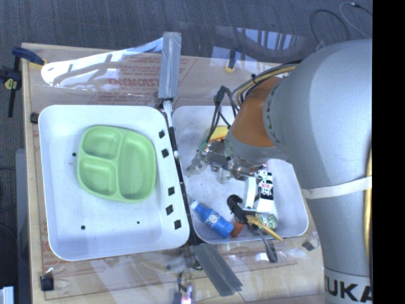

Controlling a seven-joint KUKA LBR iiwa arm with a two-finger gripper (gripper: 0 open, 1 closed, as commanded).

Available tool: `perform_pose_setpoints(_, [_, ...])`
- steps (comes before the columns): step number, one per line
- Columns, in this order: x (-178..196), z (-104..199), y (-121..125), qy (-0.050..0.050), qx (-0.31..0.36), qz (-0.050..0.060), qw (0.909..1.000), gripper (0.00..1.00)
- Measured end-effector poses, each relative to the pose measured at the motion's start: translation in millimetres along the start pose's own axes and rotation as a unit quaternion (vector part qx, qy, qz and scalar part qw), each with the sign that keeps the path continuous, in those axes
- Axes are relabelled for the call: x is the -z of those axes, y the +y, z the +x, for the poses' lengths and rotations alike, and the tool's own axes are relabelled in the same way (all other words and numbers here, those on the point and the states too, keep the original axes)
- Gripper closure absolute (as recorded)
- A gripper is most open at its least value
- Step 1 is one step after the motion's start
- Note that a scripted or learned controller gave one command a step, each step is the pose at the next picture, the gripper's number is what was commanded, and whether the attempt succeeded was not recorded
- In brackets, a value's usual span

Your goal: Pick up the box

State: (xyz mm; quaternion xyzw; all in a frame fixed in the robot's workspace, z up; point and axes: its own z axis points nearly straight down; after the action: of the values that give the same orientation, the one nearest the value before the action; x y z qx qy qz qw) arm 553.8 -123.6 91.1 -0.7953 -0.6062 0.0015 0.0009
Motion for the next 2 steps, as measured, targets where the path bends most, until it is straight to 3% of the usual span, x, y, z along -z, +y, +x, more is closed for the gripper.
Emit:
perform_pose_setpoints(1, [0.4, 0.3, 81.2, 0.001, -0.030, 0.001, 0.9996, 0.00])
perform_pose_setpoints(2, [-0.4, -13.0, 12.0, 0.001, 0.027, 0.001, 0.9996, 0.00])
